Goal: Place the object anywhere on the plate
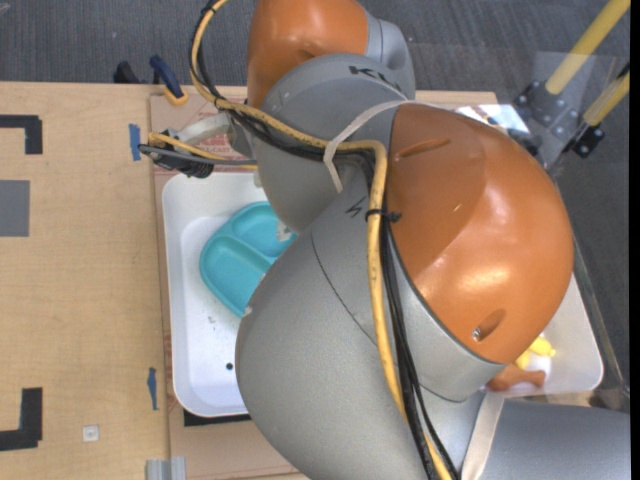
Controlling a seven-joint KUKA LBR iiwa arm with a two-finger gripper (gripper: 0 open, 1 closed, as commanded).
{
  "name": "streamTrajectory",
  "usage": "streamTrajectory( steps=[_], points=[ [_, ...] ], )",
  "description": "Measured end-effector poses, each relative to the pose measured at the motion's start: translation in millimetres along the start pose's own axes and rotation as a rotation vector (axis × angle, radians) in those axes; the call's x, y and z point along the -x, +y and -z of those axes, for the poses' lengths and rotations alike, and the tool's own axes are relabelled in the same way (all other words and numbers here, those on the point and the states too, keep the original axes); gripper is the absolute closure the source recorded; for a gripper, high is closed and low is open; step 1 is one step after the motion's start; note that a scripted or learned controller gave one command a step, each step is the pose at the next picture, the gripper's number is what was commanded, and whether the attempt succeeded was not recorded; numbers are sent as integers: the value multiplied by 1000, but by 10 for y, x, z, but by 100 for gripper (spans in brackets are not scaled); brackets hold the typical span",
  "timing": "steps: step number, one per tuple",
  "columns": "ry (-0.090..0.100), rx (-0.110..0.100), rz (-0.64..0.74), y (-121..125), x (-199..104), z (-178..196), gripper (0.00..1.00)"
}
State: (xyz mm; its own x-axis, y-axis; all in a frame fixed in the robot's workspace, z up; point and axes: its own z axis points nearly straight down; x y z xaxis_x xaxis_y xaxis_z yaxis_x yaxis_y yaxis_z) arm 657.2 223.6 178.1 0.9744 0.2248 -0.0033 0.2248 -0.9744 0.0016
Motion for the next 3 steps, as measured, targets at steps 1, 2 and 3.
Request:
streamTrajectory(
  steps=[1, 2, 3],
  points=[
    [0, 0, 0, 0, 0, 0, 0],
    [0, 0, 0, 0, 0, 0, 0],
    [0, 0, 0, 0, 0, 0, 0]
  ],
)
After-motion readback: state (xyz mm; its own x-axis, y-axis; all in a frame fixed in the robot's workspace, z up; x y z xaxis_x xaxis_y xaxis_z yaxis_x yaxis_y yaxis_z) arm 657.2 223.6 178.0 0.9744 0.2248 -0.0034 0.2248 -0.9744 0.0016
